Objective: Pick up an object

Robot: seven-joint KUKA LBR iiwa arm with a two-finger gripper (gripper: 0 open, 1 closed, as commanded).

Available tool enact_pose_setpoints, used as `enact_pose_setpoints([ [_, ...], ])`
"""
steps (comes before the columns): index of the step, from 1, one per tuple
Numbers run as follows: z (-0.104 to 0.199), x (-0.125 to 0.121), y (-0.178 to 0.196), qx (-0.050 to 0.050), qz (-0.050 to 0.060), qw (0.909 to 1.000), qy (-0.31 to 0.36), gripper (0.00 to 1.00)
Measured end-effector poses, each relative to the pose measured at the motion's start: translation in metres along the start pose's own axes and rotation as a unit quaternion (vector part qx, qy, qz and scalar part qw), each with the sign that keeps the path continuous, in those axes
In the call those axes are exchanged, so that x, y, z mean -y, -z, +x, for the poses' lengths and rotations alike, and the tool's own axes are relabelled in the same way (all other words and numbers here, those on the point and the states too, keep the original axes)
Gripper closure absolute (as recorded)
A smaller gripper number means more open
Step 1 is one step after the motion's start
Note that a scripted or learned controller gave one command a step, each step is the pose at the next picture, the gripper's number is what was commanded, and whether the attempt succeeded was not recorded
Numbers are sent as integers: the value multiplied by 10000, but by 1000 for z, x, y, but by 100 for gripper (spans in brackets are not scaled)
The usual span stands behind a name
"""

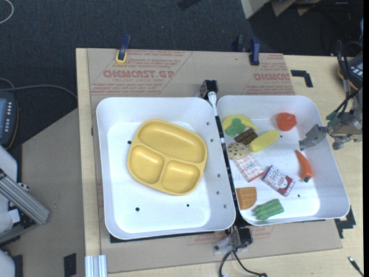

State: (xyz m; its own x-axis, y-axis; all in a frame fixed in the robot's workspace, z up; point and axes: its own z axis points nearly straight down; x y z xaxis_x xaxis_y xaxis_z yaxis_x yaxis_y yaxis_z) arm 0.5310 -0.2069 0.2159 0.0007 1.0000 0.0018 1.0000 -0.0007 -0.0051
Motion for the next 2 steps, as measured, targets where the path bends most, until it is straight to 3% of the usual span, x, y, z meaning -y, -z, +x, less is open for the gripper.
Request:
enact_pose_setpoints([
  [2,-3,-5,-93,-3,0,10000,7,0],
])
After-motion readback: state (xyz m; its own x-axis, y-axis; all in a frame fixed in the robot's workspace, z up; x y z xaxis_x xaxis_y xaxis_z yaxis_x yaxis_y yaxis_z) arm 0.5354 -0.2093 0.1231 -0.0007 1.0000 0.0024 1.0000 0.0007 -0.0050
